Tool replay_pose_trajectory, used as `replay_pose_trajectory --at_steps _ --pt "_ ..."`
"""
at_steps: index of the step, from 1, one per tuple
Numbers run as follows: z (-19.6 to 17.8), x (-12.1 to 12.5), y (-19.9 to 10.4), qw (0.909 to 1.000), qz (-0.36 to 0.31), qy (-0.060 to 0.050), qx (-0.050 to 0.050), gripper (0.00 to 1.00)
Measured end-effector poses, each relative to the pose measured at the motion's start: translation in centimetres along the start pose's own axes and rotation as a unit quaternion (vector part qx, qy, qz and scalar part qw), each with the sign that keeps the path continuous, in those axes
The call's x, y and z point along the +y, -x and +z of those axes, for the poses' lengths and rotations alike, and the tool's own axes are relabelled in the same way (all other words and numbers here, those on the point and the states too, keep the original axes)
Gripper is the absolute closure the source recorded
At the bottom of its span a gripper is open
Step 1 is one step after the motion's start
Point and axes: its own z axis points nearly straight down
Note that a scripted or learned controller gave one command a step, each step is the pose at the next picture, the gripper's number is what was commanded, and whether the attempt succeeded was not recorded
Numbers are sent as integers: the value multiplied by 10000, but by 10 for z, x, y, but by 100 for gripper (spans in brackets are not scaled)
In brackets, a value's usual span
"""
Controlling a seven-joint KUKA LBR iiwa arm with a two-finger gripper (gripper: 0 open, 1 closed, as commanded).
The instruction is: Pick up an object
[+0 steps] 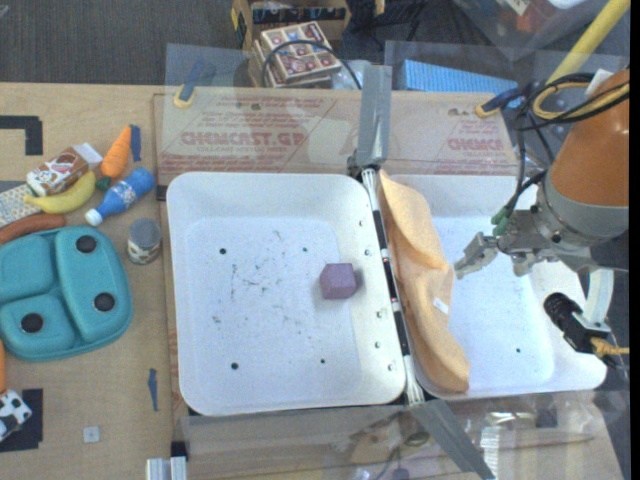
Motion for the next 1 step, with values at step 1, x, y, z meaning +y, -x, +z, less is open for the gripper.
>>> replay_pose_trajectory --at_steps 1 --pt "123 27 2 9946 -1039 20 -4 0"
